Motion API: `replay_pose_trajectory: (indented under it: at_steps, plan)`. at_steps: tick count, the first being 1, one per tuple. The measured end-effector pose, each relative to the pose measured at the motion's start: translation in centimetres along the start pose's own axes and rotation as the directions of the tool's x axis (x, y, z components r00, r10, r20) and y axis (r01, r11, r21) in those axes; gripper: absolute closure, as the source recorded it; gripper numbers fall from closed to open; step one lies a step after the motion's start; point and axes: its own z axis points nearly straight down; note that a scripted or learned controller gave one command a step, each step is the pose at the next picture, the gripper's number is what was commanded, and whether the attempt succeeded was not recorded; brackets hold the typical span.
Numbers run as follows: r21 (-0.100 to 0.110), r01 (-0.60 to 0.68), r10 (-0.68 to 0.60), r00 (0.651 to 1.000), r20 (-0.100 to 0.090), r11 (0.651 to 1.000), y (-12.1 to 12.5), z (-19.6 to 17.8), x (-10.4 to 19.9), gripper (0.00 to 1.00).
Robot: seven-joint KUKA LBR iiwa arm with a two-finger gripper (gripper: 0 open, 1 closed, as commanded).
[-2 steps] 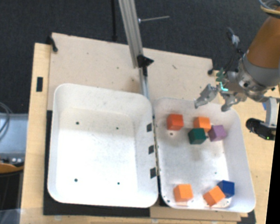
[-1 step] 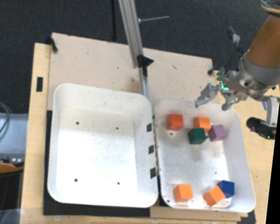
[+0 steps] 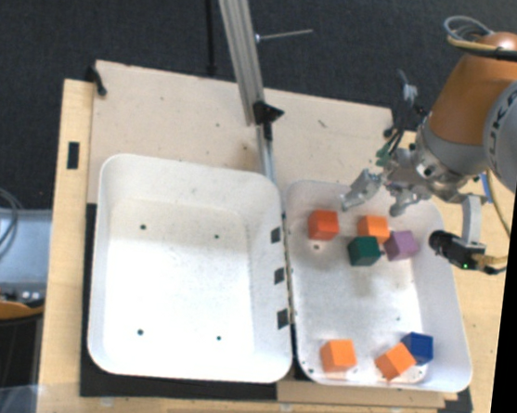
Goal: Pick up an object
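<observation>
Tabletop [image 3: 176, 116]: matt, pale wood-fibre board, lightly speckled. Two bins [image 3: 186, 267] [image 3: 434, 297]: smooth white plastic, faint sheen, scuffed grey. Blocks [image 3: 323, 225]: matt, plain-coloured. Rail [image 3: 241, 40], upper frame: ribbed grey metal. Floor [image 3: 78, 1]: dark rough carpet.

One camera looked down from above the bench [image 3: 158, 114] at a slant, fixed and far enough back to take in both bins. The left bin [image 3: 121, 184] lay near the middle of the frame, the right bin [image 3: 451, 351] toward the right side. The bench's far edge ran across the upper part of the frame, with dark floor [image 3: 96, 3] beyond it, and its near edge sat close to the bottom. The arm [image 3: 468, 96] entered from the upper right. A metal strut [image 3: 241, 44] slanted down from the top centre.
</observation>
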Motion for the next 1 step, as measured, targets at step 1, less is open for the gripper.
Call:
replay_pose_trajectory:
  at_steps: [1]
  plan:
    - [0.0, -0.002, 0.002, 1.0, 0.0, 1.0, -0.21, 6.02, 0.62, 0.0]
